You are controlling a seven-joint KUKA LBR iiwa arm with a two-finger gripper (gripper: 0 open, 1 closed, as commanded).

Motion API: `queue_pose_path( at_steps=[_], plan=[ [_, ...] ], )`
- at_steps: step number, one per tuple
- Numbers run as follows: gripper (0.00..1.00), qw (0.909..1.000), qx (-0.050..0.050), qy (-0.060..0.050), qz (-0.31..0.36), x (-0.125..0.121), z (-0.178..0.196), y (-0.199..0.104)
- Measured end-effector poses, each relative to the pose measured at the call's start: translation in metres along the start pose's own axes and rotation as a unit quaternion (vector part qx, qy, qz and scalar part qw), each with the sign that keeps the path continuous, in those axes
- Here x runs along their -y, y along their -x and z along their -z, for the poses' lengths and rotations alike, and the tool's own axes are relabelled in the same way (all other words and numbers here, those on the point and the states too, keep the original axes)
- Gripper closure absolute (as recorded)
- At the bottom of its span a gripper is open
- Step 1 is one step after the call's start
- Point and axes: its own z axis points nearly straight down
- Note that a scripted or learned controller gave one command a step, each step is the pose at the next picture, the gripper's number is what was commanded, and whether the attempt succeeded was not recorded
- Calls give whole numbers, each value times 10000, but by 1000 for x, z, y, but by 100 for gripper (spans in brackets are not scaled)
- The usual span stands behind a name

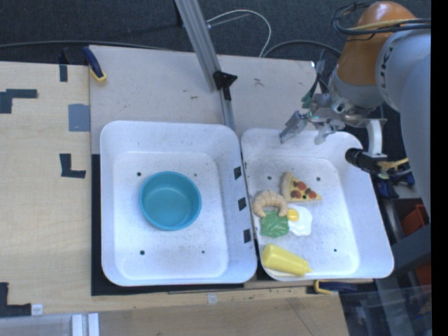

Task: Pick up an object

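A: Two white bins sit side by side across the middle of the frame. What is in the left bin (119, 250)?

B: A blue bowl (171, 200), upright, near that bin's centre.

A: And the right bin (364, 250)?

B: A cluster of toy food in its left half: a pizza slice (301, 188) uppermost, a croissant (269, 201) just left of it, a green leafy piece (274, 225) below the croissant and touching it, a fried egg (299, 220) beside the green piece, and a yellow piece shaped like a corn cob (284, 260) at the bottom edge.

A: Where is the gripper (306, 131)?

B: Upper right of the frame, over the right bin's top rim, well apart from the food. Its fingers are spread wide with nothing between them.

A: The arm?

B: Grey with an orange band (371, 40), entering from the right.
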Motion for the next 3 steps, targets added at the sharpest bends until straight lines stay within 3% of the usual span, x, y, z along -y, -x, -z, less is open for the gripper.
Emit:
queue_pose_path(
  at_steps=[1, 3],
  plan=[
    [0, 10000, 3, -1, -1, 0, 0, 0],
    [0, 10000, 11, 10, -3, 3, -106, -11]
  ],
)
